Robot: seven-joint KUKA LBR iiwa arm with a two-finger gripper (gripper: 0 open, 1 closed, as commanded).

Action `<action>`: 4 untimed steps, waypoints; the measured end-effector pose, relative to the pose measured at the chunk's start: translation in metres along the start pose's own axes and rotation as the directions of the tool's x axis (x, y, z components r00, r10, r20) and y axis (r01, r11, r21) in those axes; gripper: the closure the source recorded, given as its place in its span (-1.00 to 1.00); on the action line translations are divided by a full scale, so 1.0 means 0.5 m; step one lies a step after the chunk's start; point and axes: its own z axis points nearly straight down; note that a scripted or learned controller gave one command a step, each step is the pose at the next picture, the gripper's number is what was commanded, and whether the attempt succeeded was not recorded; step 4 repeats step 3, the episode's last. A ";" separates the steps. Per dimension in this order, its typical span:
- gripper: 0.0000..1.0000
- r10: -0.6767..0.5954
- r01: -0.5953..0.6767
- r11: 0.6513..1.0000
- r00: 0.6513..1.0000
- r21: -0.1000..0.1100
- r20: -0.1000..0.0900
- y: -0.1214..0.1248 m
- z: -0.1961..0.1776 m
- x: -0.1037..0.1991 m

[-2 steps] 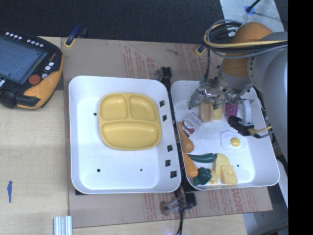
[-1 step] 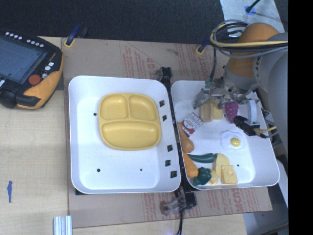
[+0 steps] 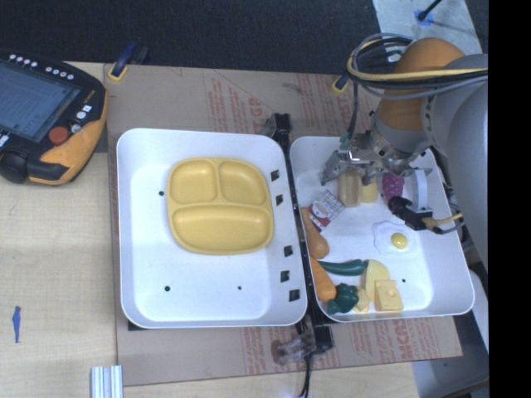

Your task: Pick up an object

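Reaching into the right shallow white bin (image 3: 452, 293), the two-finger gripper (image 3: 358, 187) hangs low, its pale fingers (image 3: 349, 191) spread apart with nothing between them. Just left of the fingers lies a small red-and-white packet (image 3: 325, 208); just right of them sits a magenta block (image 3: 392, 186), and below that a fried-egg toy (image 3: 397, 240). Judging from this, descend squarely over one item, centre it between the fingers, and close only once they straddle it.
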 end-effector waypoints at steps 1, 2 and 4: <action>-1.00 0.003 -0.003 1.000 1.000 -0.004 0.001 0.001 -0.001 -0.041; 1.00 0.000 0.000 1.000 1.000 -0.003 0.002 0.001 -0.022 -0.041; 1.00 -0.001 0.001 1.000 1.000 -0.003 0.000 0.000 -0.204 0.140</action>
